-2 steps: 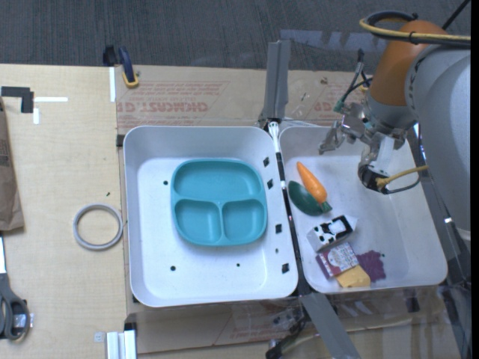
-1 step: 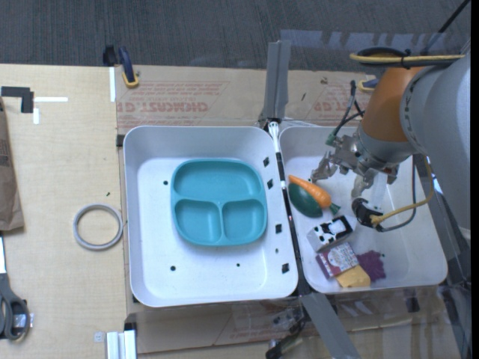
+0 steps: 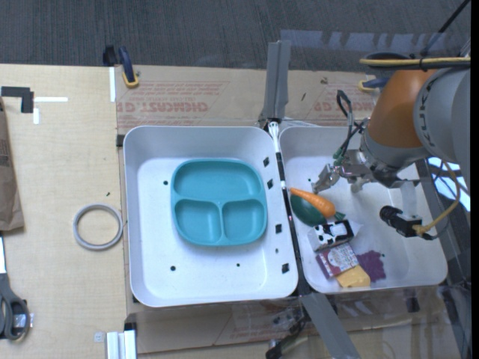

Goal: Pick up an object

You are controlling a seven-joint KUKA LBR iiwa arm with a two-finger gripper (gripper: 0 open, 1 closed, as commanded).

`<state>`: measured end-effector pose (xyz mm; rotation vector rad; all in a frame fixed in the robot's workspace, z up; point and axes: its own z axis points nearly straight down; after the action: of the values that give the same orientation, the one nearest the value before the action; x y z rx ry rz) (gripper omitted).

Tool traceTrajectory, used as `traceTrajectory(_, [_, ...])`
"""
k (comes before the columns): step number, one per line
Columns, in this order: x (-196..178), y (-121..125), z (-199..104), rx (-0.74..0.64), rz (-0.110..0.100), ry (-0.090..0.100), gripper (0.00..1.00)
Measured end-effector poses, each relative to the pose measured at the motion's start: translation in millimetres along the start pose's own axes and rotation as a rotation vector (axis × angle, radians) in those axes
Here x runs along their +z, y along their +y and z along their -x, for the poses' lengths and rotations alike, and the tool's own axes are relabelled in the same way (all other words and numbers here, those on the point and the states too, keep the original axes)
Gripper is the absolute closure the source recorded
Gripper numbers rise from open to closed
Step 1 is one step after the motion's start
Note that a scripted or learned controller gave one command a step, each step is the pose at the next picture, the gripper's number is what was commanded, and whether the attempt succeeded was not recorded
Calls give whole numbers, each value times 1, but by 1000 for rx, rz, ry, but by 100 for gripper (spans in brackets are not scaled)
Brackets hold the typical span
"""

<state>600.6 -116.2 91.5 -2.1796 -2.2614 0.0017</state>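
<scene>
You're on the approach: gripper (image 3: pixel 327 176) hovers in the right bin (image 3: pixel 426 271), jaws spread, nothing between them. The carrot (image 3: pixel 312 199) lies just beside, against the bin's left wall; descend and close.

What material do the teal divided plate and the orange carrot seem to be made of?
Teal divided plate: probably hard plastic, with a smooth, slightly glossy, uniform colour and moulded compartments. Orange carrot: likely a toy of plastic or rubber, judging by its even, saturated colour; the view leaves this uncertain.
</scene>
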Motion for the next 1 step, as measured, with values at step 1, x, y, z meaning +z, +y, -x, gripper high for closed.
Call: traceTrajectory(1, [0, -16, 43, -111, 1, 0, 0])
